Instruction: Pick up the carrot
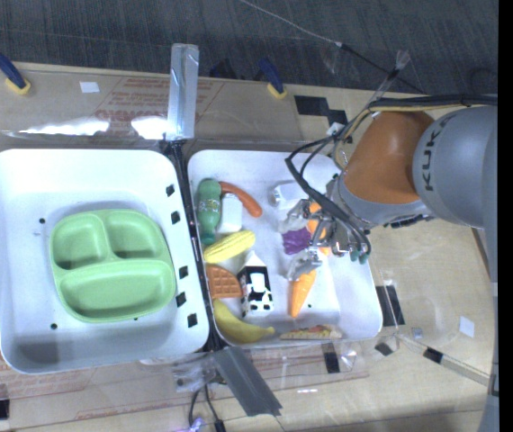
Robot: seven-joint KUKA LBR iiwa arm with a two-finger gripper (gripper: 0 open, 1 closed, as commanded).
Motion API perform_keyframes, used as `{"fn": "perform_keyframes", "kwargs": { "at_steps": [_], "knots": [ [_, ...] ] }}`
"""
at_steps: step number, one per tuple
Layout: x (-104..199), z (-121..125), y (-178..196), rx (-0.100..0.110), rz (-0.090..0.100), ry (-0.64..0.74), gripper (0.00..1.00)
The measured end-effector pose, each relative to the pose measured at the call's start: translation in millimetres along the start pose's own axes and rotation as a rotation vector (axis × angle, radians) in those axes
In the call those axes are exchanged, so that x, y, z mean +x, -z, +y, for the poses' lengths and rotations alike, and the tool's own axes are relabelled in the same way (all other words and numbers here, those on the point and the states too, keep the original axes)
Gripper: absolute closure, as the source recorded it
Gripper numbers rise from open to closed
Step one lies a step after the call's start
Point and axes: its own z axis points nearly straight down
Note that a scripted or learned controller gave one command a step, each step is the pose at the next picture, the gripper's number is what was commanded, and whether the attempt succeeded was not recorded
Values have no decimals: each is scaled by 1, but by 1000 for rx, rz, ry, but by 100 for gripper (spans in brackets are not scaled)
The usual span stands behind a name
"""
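Nearest my camera, past the front rim of the right bin [364,306], a banana [241,328] lies along the bottom wall, well to the lower left of the end effector [314,246]. Beside it I see a flat strip of food [310,333] against the same wall. Just above sits a small black-and-white cow toy [256,291] with a waffle [223,283] at its left. I find the carrot [301,292] directly below the end effector, its thick end up and close under the fingers, its tip pointing toward the front wall; it lies on the bin floor and nothing clamps it. I cannot tell whether the end effector is spread or pressed together, as cables and the wrist hide it. A purple piece [295,239] lies just left of it. Farther left I see a corn cob [229,245], then a green bottle [208,203] and an orange-red sausage [241,198] up and left. Well beyond those, the left bin [22,331] carries a green divided plate [111,264]. Both bins rest on the counter [436,322].
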Motion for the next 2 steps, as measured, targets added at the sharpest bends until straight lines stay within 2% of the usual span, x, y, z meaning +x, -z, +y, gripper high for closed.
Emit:
{"fn": "perform_keyframes", "kwargs": {
  "at_steps": [1, 2],
  "knots": [
    [52, -7, 0, 0, 0, -382, 0],
    [51, -5, 11, 0, -3, -374, 100]
  ]
}}
